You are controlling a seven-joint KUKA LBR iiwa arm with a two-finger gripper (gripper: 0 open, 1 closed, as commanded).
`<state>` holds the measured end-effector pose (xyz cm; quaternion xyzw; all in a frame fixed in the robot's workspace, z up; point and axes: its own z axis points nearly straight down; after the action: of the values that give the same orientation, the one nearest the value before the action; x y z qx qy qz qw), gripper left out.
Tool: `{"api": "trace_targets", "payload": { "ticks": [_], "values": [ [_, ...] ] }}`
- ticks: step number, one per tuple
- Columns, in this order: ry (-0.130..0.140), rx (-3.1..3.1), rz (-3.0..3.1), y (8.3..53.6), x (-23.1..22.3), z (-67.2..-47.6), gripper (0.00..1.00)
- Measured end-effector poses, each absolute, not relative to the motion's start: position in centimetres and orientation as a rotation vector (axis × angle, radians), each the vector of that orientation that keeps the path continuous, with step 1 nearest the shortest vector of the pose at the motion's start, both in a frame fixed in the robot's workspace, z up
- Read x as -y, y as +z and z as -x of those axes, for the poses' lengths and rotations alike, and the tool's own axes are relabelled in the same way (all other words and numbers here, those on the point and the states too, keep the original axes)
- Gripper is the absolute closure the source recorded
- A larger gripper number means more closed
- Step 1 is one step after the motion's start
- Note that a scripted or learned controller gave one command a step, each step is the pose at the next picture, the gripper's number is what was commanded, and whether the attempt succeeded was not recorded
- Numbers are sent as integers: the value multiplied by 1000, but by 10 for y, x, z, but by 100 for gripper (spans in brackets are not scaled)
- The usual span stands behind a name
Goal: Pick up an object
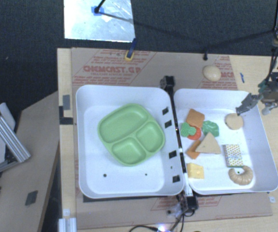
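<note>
Round beige cookie [234, 122] sits at the right bin's [259, 149] upper right; the gripper [251, 105] hovers just above it, fingers apart, nothing held, lined up to descend.

I see the bench [66, 144] as a pale wooden top, with a printed cardboard sheet [110, 66] laid flat across it. On that sheet sit two shallow white bins side by side — the left bin [88, 105] and the right bin [267, 153] — their inner walls touching along the middle. A small beige rounded object [212, 73] rests on the cardboard just behind the right bin.
</note>
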<state>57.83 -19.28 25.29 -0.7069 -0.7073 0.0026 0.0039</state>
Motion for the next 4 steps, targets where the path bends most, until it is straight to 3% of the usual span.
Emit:
{"api": "trace_targets", "payload": {
  "ticks": [1,4],
  "values": [
    [-1,2227,2219,259,192,-581,0],
    [3,2221,2218,101,197,-596,0]
  ]
}}
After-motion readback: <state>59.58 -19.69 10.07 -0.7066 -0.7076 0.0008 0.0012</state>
